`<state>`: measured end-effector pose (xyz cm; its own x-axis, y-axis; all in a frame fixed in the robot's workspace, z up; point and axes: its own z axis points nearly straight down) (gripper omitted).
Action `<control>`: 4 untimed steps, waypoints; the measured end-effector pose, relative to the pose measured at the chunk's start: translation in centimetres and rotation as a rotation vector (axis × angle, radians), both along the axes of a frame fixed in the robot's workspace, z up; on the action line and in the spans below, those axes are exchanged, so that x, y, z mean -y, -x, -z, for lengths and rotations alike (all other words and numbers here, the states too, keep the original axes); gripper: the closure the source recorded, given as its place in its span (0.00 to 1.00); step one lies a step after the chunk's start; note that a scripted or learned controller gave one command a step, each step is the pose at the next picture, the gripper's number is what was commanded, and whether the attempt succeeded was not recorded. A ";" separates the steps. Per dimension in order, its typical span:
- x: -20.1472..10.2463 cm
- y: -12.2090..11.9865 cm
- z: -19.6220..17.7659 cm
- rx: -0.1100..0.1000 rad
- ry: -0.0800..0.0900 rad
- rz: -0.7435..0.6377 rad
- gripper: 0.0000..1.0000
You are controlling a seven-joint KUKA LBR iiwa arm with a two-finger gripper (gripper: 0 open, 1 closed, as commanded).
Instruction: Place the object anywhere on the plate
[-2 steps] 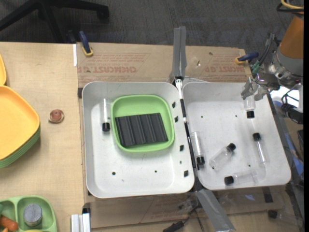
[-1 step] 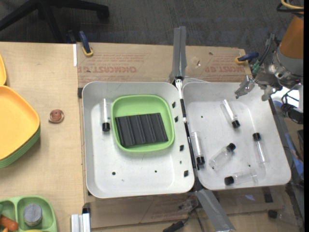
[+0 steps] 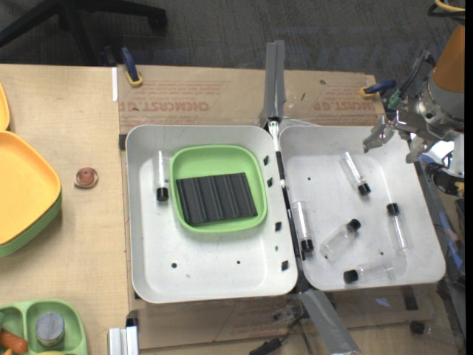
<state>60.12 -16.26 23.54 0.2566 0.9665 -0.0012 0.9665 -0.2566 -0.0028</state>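
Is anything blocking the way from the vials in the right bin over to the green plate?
Only the raised rims where the two bins meet lie between the vials and the green plate. A dark ridged pad covers much of the plate.

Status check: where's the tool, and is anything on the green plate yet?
Tool over right bin's top edge, holding nothing. Green plate in left bin carries a dark ribbed block. Capped tubes loose in right bin; one tube beside plate.

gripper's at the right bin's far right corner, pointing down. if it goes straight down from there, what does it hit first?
Probably bare floor of the right bin near its upper-right corner. The gripper has no tube under it; the nearest tube lies left and nearer the camera. Depth unclear.
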 end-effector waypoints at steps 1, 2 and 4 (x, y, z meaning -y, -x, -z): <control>0.8 2.1 2.3 -0.001 -0.001 0.073 0.00; -0.8 4.2 0.8 -0.001 0.000 0.301 0.00; 0.2 8.2 0.0 0.000 0.002 0.605 0.00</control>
<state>51.87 -16.49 23.51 0.7608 0.6490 -0.0029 0.6490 -0.7608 -0.0019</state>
